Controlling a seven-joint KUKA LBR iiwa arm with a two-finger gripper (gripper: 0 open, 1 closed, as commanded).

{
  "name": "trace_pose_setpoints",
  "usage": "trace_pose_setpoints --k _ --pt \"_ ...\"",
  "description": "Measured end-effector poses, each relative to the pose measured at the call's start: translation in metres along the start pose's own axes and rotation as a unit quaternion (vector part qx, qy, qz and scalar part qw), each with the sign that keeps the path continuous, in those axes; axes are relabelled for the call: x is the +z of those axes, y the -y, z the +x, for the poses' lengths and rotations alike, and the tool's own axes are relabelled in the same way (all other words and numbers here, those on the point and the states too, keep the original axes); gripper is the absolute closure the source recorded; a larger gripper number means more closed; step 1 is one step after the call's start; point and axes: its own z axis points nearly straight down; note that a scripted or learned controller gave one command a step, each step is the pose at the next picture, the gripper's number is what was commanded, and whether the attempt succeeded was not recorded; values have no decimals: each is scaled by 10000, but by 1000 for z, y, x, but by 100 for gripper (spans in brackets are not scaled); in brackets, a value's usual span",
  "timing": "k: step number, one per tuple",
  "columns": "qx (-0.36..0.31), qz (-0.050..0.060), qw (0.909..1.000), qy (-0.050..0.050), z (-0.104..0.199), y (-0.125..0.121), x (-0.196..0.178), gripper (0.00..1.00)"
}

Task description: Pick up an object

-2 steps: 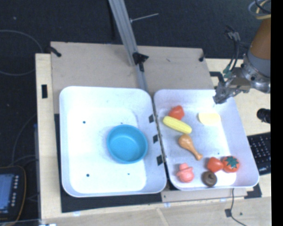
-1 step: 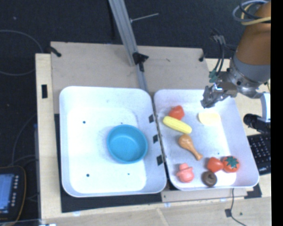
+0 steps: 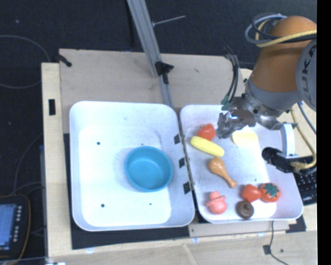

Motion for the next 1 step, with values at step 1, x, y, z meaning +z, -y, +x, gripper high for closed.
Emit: trace_pose_setpoints --k 1 --pt "-3 1 10000 -3 52 11 14 100"
